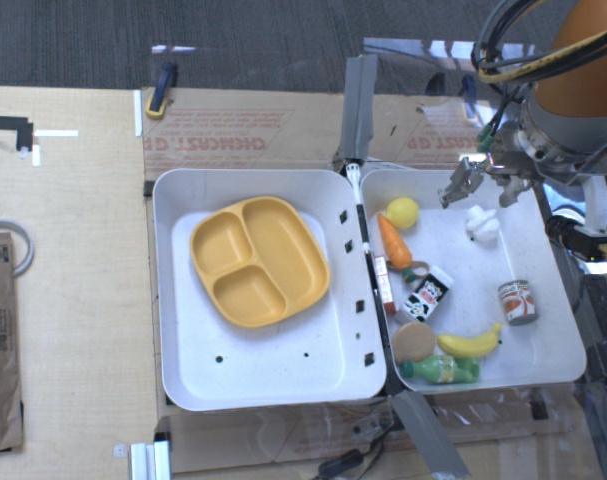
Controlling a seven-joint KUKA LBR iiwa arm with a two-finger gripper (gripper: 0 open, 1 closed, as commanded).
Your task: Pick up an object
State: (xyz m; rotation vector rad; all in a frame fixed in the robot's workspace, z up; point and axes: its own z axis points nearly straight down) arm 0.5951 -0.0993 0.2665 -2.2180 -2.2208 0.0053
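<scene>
1 fixed overhead camera, slanted down over both bins [173,268]

The divided plate [260,260] lies in the left bin [173,298]; the banana [470,342] in the right bin [558,298].

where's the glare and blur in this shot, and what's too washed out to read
Camera view: even overhead light, soft shadow under the yellow tray; white object washes out against the right bin; glare on the reflective strip at top; pincer slightly soft, small can label unreadable.

Orange-banded grey arm [573,58], looped black-and-yellow cables [513,28], silvery, possibly two-fingered end effector [480,190].
</scene>
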